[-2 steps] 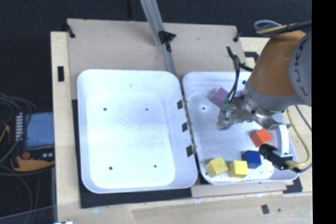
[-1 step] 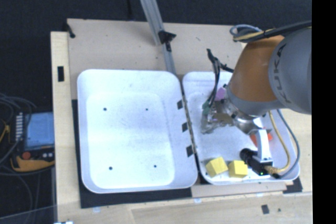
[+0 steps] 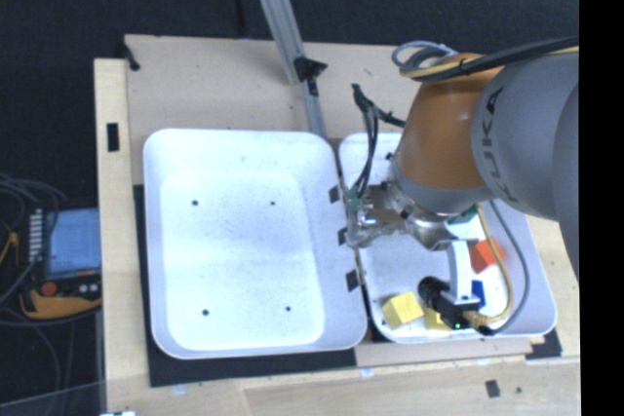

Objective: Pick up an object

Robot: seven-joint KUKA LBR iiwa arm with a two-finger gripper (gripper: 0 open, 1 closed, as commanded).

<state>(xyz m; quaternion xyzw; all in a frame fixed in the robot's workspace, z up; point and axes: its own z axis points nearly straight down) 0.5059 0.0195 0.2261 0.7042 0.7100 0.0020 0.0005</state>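
Observation:
My gripper hangs low over the left part of the right bin, close to the wall shared with the left bin, and the grey and orange arm above hides much of it. A yellow block lies at the bin's near edge, below the gripper and apart from it. An orange object and a small blue object lie to the right of the wrist. A bit of green shows by the near rim. Nothing can be seen held.
The left bin is a shallow white tray with a bare floor. A slanted metal rail rises behind the bins. A blue device and cables sit off the bench's left side.

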